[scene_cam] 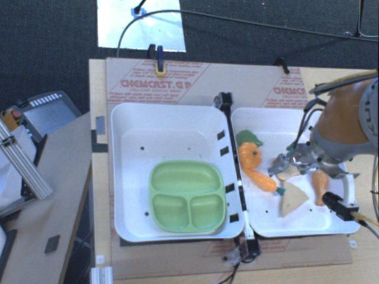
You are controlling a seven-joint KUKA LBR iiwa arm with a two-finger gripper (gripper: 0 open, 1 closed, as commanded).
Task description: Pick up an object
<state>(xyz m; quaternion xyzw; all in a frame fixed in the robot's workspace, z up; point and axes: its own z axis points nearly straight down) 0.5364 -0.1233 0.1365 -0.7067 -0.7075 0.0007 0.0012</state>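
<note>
My gripper [282,163] hangs low over the middle of the right bin [266,118], with the grey arm coming in from the right. Just left of it lie an orange carrot [261,180] and a round orange fruit [249,154] with a green leaf [248,138] behind it. A small beige piece [288,174] lies right under the gripper. A pale wedge [292,200] rests in front of it, and an orange-brown drumstick shape [320,185] lies to its right.
The left bin [133,158] holds a green divided plate [188,195] near its front right corner. A black divider strip [231,158] runs between the bins. A grey device [50,114] and a metal rail [23,164] sit off the bench at left.
</note>
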